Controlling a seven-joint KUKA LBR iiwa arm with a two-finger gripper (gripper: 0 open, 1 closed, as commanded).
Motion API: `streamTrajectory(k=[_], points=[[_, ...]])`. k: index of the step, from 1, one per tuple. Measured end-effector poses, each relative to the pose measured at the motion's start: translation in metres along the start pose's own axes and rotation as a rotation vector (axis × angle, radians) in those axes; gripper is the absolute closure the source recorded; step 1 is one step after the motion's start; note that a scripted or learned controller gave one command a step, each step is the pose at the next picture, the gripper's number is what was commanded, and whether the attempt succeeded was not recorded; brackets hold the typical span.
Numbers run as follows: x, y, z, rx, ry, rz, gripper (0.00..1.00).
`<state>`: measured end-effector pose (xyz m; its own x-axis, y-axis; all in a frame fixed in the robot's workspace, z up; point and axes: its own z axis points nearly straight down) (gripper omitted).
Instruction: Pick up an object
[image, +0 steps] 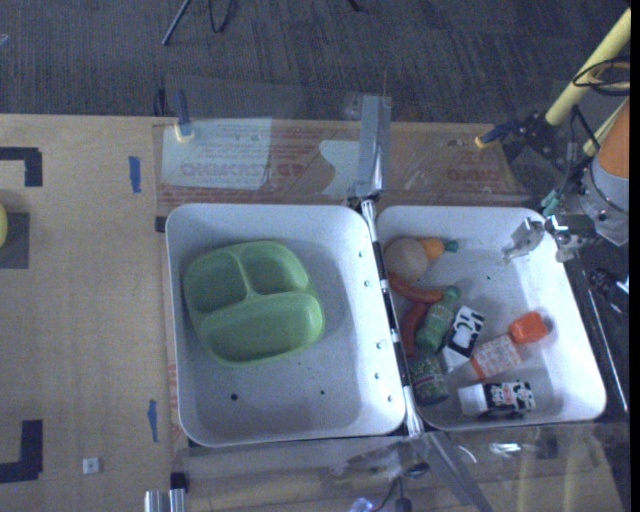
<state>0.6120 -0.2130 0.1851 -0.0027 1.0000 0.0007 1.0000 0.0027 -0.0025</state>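
The right bin (585, 385) holds a jumble of small items. A beige round object (405, 258) lies at its far left, beside a small orange piece (432, 245). Below them are a red-orange chili shape (420, 292), a green bottle (437, 320), a black-and-white carton (463, 330), a bottle with an orange cap (510, 345), a dark green can (428, 378) and a cow-patterned carton (497, 397). My gripper (527, 240) hangs over the bin's far right corner, apart from all of these items.
The left bin (340, 400) holds a green divided plate (252, 300). A metal divider (372, 150) stands behind the gap between the bins. Cables and a yellow rod (590, 65) sit at the far right, near my arm.
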Motion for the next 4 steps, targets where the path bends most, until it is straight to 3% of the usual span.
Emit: streamTrajectory(k=[1, 2, 3, 4], points=[[-0.008, 0.028, 0.015, -0.003, -0.002, 0.042, 0.00], [0.049, 0.055, 0.100, -0.005, -0.002, -0.117, 0.00], [0.050, 0.056, 0.090, -0.005, -0.004, -0.121, 1.00], [0.003, 0.040, -0.118, -0.005, -0.004, -0.351, 1.00]])
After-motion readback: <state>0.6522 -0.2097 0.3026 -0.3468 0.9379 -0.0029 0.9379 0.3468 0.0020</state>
